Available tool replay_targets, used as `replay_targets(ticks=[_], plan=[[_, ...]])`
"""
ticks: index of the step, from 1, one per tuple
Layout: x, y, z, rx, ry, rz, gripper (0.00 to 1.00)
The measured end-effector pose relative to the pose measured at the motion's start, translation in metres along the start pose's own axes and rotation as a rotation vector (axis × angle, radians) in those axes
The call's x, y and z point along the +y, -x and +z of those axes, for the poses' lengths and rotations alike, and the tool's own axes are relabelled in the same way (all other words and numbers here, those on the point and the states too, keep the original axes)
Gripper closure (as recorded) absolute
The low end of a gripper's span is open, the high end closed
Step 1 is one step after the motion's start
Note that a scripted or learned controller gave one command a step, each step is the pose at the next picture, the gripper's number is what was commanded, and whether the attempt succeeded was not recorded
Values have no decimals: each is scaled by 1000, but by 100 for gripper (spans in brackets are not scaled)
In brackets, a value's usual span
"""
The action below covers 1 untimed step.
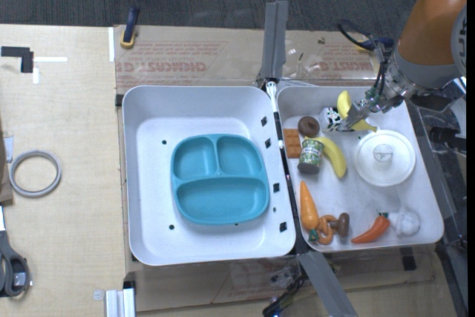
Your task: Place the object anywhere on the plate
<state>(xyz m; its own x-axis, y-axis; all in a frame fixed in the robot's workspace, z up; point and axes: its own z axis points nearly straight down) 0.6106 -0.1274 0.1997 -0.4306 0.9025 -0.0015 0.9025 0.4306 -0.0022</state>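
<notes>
Banana (335, 154) diagonal, beside plate (220, 180)

A smooth, faintly glossy turquoise plastic is being shown by the divided plate (220, 179), which is being held in a white bin (141, 182) of matt moulded plastic. Pale wood with a matt finish is being presented by the table (59, 234). Glossy plastic is being displayed by the toy banana (335, 156) and carrot (308, 206), and printed brown cardboard (185, 59) is being seen behind.
</notes>
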Motion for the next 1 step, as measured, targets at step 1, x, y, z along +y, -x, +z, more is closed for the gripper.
replay_targets(ticks=[1], plan=[[0, -74, 8, 1, 1, -116, 100]])
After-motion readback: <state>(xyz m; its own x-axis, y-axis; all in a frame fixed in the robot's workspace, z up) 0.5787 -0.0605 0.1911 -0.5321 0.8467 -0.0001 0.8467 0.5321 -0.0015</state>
